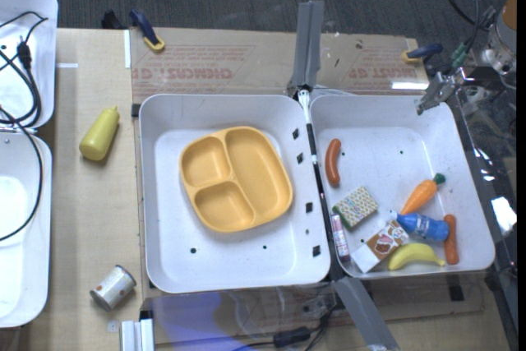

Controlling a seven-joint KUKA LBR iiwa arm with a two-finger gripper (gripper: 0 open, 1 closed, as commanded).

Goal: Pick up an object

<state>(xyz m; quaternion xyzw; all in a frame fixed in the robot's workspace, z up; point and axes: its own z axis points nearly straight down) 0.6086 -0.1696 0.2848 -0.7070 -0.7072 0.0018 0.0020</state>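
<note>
— What's on the bench [90, 201]?
— Two white bins; toys lie in the right bin [386, 156], a carrot [419, 196] among them.
— The gripper [434, 94]?
— Above the right bin's far corner; its state, I cannot tell.

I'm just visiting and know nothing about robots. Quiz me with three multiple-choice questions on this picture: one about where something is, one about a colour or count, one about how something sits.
1. Where is the yellow divided plate?
A. in the left bin
B. in the right bin
C. on the bench outside the bins

2. How many compartments does the plate have?
A. two
B. three
C. five

3. How does the small can near the left bin's front corner sit?
A. upright
B. on its side
C. inside the plate

Answers:
1 A: the plate lies in the middle of the left bin, while the toy food, such as the banana and carrot, is in the right bin.
2 B: ridges split it into three sections.
3 B: it lies tipped over on the bench, its round end facing sideways.
</note>
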